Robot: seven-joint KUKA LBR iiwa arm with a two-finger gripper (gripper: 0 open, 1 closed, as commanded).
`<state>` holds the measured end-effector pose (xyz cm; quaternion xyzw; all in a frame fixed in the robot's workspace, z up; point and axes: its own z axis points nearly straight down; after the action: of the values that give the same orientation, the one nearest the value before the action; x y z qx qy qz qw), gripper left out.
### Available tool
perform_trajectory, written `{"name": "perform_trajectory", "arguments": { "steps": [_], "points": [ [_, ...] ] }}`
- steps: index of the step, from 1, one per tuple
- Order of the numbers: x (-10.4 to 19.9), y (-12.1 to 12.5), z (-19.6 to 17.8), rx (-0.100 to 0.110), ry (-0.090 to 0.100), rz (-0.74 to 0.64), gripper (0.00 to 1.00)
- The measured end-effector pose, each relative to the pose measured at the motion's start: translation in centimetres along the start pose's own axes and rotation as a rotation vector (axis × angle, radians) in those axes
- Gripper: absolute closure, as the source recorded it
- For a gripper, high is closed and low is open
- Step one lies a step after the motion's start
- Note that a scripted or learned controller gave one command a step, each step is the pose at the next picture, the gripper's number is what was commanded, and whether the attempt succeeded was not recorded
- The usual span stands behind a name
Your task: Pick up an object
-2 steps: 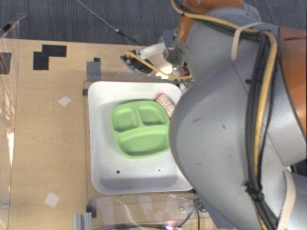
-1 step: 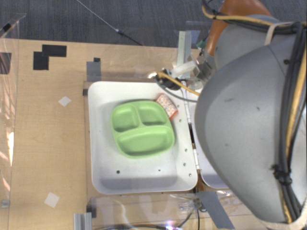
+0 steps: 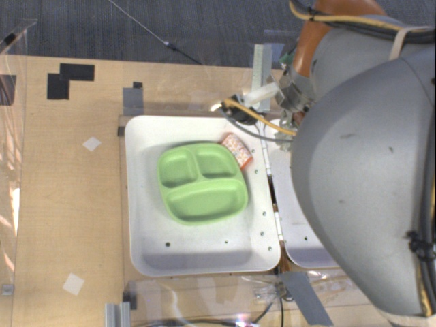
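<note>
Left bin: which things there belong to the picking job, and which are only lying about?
For the job:
- green divided plate
- small red-patterned packet
- left bin

Lying about:
- black markers on the bench
- cable on the floor

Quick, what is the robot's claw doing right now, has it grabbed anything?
Gripper: cannot be told; it sits by the far right corner of the left bin.
</note>
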<state>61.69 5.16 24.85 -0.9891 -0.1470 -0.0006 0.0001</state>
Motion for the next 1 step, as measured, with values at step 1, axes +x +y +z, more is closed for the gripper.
{"name": "perform_trajectory", "arguments": {
  "steps": [1],
  "points": [
    [4.70,-13.02,5.50,0.002,0.001,0.089,1.00]
  ]
}}
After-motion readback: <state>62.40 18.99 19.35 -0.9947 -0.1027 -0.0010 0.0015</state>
